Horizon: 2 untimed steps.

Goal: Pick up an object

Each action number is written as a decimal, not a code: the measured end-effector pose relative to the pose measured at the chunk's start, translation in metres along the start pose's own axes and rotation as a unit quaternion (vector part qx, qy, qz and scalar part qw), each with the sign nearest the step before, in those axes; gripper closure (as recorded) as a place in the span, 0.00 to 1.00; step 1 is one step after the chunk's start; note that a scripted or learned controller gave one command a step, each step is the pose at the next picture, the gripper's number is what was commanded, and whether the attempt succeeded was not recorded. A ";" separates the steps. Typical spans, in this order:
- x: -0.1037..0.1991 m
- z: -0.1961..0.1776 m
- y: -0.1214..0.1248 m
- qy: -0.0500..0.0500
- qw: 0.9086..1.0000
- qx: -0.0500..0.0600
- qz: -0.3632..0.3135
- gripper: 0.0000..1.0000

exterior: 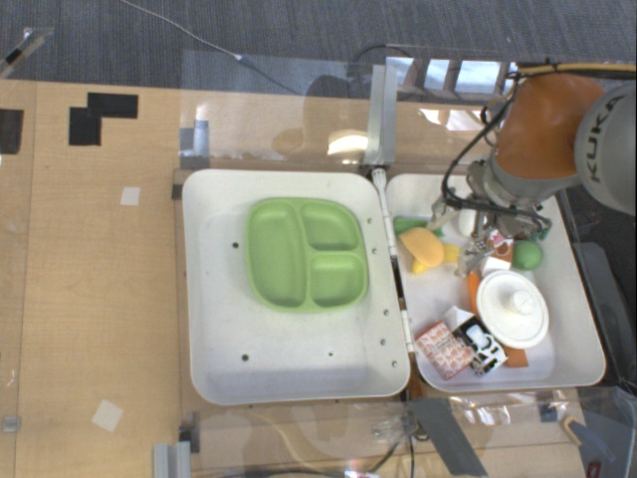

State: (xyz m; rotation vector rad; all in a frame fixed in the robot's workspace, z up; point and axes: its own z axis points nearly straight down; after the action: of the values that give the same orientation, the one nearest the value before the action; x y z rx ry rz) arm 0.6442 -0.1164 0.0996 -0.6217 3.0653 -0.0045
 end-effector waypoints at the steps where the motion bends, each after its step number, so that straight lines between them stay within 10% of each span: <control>1: 0.065 0.007 0.018 -0.002 0.996 0.000 -0.094 0.00; 2: 0.057 -0.009 0.018 -0.011 0.995 0.005 -0.098 1.00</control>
State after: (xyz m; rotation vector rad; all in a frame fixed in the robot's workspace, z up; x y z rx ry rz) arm 0.5845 -0.1220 0.1073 -0.9126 2.9662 -0.0154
